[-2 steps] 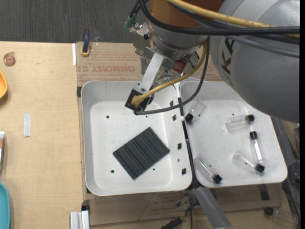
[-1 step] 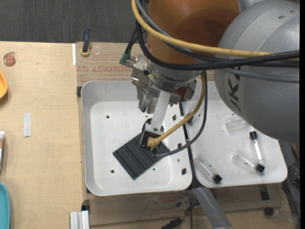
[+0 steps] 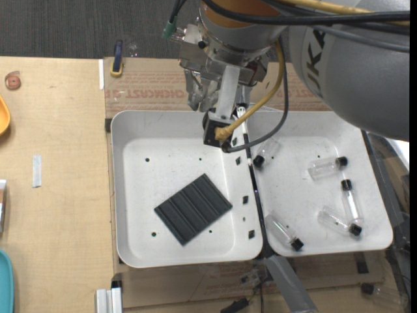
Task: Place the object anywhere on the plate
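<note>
Pale bench [image 3: 58, 149], two white bins: left bin [image 3: 140, 175] holds a dark ribbed plate [image 3: 193, 208] lying flat, bare floor all round it; right bin [image 3: 303, 201] holds scattered clear capped vials [image 3: 324, 168]. End effector [image 3: 199, 100] hangs over the left bin's far rim by the divider, grip state unreadable.

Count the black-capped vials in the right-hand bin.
5 vials: one upper left, one upper right, two at the right edge, one lower left. The arm may hide more.

A robotics lab: a grey arm [image 3: 352, 51] above two white bins [image 3: 115, 175], one holding clear vials [image 3: 324, 168].
</note>
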Controlling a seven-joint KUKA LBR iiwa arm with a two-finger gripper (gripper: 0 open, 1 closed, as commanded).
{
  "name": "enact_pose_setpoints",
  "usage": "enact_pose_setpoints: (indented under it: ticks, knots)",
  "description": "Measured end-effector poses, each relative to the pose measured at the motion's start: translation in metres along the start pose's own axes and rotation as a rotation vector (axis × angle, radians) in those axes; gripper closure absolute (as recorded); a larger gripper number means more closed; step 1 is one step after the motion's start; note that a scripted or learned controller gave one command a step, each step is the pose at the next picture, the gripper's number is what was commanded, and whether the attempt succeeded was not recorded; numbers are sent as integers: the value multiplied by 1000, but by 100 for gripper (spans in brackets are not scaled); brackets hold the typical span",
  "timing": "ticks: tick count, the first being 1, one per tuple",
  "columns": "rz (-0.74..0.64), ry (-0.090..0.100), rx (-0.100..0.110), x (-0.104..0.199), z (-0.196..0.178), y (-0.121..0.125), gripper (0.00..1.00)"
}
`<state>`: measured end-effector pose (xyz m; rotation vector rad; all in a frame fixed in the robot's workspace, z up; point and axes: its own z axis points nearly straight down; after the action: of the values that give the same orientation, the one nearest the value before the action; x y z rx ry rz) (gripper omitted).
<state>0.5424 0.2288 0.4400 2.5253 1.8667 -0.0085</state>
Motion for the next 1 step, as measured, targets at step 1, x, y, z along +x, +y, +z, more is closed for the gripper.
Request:
enact_pose_setpoints:
  ticks: [1]
  knots:
    - [-122, 0, 1, -99, 100, -30, 100]
